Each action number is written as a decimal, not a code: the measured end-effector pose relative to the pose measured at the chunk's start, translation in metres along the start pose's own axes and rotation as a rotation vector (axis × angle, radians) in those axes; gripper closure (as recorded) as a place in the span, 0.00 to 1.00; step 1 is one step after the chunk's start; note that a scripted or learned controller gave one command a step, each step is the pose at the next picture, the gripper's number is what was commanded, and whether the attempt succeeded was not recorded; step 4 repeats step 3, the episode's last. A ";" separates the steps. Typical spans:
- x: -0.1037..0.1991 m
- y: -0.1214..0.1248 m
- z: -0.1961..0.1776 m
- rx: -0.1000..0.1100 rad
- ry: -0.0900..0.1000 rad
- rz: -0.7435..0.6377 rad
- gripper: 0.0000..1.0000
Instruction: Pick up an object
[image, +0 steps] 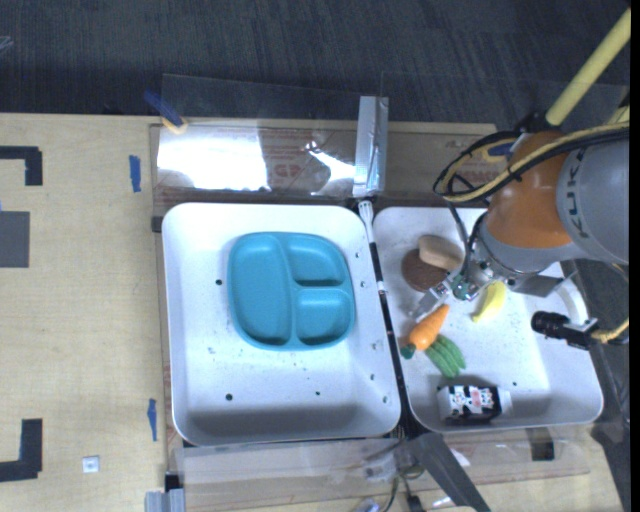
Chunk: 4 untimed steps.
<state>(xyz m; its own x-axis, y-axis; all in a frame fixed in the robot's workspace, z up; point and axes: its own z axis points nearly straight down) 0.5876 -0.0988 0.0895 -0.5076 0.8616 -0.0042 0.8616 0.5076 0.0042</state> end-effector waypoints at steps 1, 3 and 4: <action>-0.011 0.009 0.002 0.000 0.002 0.304 0.00; -0.001 0.058 -0.097 0.003 0.002 0.541 1.00; -0.001 0.058 -0.097 0.003 0.002 0.541 1.00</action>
